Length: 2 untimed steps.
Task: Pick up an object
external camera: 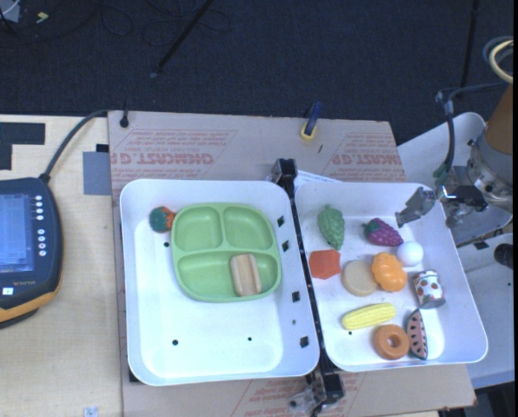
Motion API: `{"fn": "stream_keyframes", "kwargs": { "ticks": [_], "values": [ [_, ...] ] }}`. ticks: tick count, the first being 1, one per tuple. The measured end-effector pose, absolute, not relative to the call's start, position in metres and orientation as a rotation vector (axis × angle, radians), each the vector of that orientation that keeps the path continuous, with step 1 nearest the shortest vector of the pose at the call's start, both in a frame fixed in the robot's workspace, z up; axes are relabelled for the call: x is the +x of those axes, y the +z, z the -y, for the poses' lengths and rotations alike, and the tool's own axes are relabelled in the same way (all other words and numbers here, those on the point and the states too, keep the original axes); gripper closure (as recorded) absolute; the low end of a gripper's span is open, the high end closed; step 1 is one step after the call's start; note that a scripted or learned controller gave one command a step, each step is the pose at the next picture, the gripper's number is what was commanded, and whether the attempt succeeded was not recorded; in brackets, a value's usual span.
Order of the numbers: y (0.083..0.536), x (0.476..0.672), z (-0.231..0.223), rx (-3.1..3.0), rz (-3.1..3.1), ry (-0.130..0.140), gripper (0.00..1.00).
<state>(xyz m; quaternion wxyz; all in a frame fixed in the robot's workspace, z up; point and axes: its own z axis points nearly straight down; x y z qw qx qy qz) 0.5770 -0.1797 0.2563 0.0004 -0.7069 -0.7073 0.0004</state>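
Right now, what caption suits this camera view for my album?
Arm at right bin's edge of toy food; green plate with bread in left bin.

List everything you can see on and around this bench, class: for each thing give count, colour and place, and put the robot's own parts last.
White bins: 2, side by side on the bench.
Divided plate: 1, green, left bin.
Bread piece: 1, tan, in the plate's lower right compartment.
Small ball-like toy: 1, green and orange, left bin, beside the plate.
Toy foods: about ten, right bin, including purple grapes, yellow corn, doughnut, watermelon slice.
Handheld screen: 1, grey and orange, left of the bins.
Clamp: 1, blue and yellow, behind the bins.
Claw: 1, grey, over the right bin's upper right corner.
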Motion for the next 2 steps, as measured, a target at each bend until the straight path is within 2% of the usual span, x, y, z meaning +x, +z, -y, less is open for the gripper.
{"fn": "stream_keyframes", "kwargs": {
  "ticks": [1, 2],
  "values": [
    [0.193, 0.58, 0.18, -2.214, 2.217, 0.007, 0.0],
    [0.147, 0.575, 0.182, -2.215, 2.218, 0.006, 0.0]
  ]
}}
